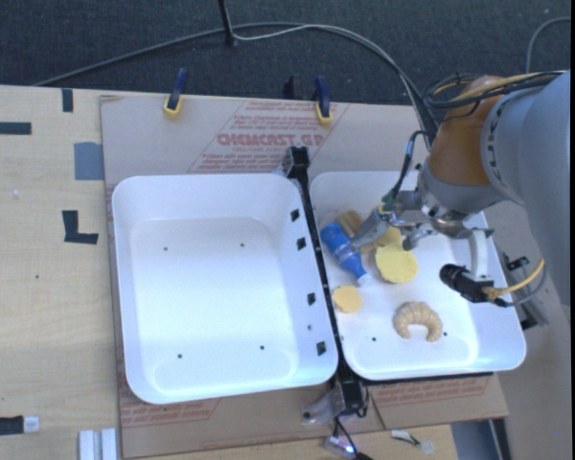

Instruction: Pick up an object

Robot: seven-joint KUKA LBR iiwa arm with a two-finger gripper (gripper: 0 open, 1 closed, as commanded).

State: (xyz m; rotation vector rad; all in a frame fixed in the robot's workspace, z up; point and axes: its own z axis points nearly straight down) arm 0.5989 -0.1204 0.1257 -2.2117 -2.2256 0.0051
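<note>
- My tool point(388, 238) hangs low in the right bin point(498, 348), over the yellow disc point(397, 265) and beside the blue bottle point(344, 248); I cannot tell whether it is open or closed.
- Croissant point(418, 320) and small yellow piece point(346, 299) lie apart, nearer the front.
- To grasp well, I should centre on one object, descend straight, and avoid neighbours.
- Left bin point(134, 199) adjoins on the table point(38, 257).

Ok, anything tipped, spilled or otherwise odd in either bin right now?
Nothing stands out. The blue bottle lies on its side by the divider in the right bin, near the croissant and two yellow pieces, all inside the walls. The tool hangs over them.
</note>
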